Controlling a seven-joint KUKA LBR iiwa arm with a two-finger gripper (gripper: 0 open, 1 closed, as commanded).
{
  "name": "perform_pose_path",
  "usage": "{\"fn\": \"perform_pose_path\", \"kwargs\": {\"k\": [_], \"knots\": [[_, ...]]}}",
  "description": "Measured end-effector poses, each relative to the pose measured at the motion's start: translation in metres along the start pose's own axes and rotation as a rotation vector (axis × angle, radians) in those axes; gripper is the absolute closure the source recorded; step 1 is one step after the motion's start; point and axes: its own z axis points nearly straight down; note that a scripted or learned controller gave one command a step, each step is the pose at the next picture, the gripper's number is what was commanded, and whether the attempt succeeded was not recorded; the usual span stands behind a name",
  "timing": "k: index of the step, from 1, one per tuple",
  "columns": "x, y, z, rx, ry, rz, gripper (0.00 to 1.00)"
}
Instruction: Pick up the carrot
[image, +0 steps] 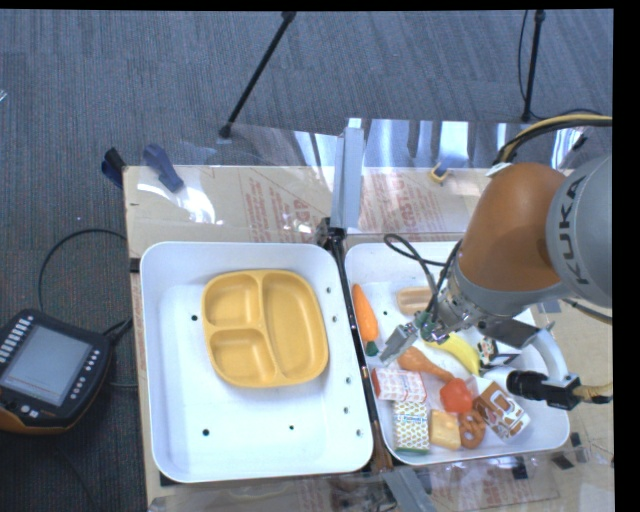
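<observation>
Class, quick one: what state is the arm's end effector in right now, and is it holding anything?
End effector: over the right bin, beside the carrot; whether it is open or closed cannot be told, and nothing is seen in its grip.

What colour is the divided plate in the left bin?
Yellow. The divided plate is plain yellow all over, seen clearly from above in the camera view.

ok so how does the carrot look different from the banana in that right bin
The carrot is orange, straight and tapered; the banana is yellow and curved. The carrot lies near the right bin's left wall, running roughly along it, apart from the pile; the banana lies slantwise further right, close under the arm's wrist and partly hidden by it. The carrot shows a small green end at the bottom; the banana shows none. Both are elongated toy foods in the same bin.
</observation>
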Motion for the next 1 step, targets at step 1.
{"fn": "perform_pose_path", "kwargs": {"k": [1], "knots": [[-0.0439,-0.0335,0.0941,-0.009,-0.001,0.067,0.0]]}}
